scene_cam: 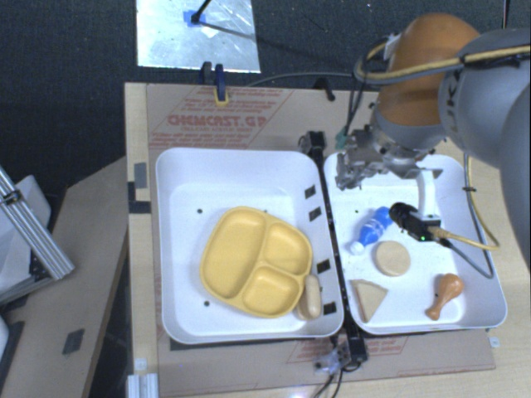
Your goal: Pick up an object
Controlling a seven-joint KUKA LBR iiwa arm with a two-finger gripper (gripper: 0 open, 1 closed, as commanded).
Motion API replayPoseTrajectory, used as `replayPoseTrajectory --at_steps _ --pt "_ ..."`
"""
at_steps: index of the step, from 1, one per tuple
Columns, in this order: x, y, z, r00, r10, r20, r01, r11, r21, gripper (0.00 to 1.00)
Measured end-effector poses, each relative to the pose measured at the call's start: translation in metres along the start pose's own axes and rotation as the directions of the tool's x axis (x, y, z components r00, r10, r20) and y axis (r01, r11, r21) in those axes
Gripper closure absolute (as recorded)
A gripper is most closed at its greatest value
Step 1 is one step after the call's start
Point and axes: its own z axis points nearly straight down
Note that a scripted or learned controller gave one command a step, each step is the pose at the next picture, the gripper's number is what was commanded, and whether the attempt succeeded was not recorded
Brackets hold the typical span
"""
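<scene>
On a cardboard-covered bench [224,110] over dark carpet, the left bin [178,181] holds a yellow divided tray [253,259], while the gripper [355,172] hovers over the right bin [489,293] near a blue bottle [371,229], and whether its grip is open I cannot tell.

Pretty sure I'm working in a robotics lab: I'm reaching over a plywood bench [108,222] carrying two white bins [249,168], aluminium framing [33,230] is sitting at nine o'clock, and a clamped metal sheet [197,21] is lying at twelve.
</scene>
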Motion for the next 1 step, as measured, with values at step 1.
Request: replayPoseTrajectory --at_steps 1 --pt "0.058 0.0056 -0.007 1.0 -0.002 -0.001 0.002 1.0 -0.003 1.0"
